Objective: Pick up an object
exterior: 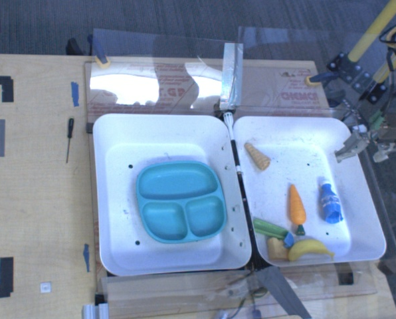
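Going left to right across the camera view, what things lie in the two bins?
Blue divided tray → ice cream cone → carrot → blue bottle. The cluster at the right bin's near edge overlaps, so I leave it out.

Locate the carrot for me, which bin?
The carrot lies in the right bin, lower middle, beside the blue bottle on its right and just above the banana and green vegetable.

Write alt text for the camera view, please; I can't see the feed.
The claw hangs over the right bin's far right corner, above a carrot, blue bottle, banana, cone and green vegetable. The left bin holds a teal divided plate.
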Controlling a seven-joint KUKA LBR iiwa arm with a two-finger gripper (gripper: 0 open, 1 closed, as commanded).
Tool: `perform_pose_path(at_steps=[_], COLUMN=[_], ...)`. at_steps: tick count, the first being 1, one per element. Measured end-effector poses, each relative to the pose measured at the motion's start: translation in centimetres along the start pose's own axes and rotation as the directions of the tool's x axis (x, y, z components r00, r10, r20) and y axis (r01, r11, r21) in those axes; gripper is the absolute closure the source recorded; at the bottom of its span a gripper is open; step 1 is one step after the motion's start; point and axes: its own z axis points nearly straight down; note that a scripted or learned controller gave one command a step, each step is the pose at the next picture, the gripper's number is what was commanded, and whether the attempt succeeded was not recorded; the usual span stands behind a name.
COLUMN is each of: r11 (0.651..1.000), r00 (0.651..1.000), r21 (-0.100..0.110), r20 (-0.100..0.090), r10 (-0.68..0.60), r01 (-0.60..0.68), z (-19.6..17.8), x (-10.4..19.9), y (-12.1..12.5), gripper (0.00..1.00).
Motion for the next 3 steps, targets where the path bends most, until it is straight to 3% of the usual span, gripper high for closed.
perform_pose_path(at_steps=[1,2,3], r11=[0.975,0.975,0.923], r00=[0.975,0.975,0.923], r21=[0.008,-0.004,-0.006], r20=[-0.005,0.002,0.006], r10=[-0.224,-0.223,-0.385], r01=[0.224,0.223,0.385], z=[17.9,16.4,19.4], x=[0.6,0.5,-0.9], y=[-1.1,-0.7,3.3], gripper=[0.0,1.0,1.0])
